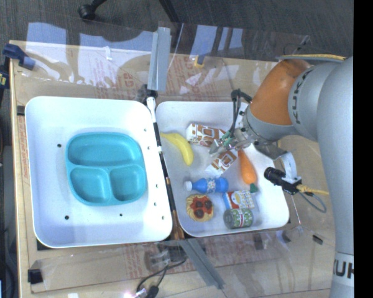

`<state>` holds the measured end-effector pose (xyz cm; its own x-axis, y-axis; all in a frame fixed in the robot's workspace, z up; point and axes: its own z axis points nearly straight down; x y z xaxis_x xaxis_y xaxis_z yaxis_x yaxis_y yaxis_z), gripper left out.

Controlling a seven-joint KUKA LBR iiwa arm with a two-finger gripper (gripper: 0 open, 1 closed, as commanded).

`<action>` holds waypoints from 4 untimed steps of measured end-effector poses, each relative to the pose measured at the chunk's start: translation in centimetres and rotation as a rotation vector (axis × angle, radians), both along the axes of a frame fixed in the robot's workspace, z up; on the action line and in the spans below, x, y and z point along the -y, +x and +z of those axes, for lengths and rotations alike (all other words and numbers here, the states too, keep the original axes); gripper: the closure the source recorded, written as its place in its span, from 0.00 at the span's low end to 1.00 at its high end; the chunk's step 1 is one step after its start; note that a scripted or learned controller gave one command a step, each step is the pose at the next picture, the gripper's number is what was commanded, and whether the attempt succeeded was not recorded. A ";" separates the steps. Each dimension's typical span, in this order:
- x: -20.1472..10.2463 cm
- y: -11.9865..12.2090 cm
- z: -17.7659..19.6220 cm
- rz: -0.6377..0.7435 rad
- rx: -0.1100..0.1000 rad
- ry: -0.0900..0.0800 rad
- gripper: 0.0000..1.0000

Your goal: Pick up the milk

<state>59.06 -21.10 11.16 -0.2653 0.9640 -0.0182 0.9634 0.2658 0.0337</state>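
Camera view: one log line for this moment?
task: pick milk | hand: over right bin, at milk cartons | grasp: unconfirmed | left bin: blue tray

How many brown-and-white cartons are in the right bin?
2. One carton lies near the bin's back, right of the banana. The other carton lies just in front of it, under the gripper, left of the carrot. The arm may hide more.

Bright, even light is falling from overhead, washing the two white bins point(96, 231) nearly to glare, strongest along their rims. Sky-blue reflections are shining on the clear sheeting over the bench point(81, 73) toward 12 o'clock. Shadows are lying soft and short. The floor at 12 o'clock is staying dim. The whole view is looking slightly soft and grainy.
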 end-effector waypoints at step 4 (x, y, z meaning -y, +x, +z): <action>-0.2 3.9 1.0 -0.036 -0.034 0.008 0.00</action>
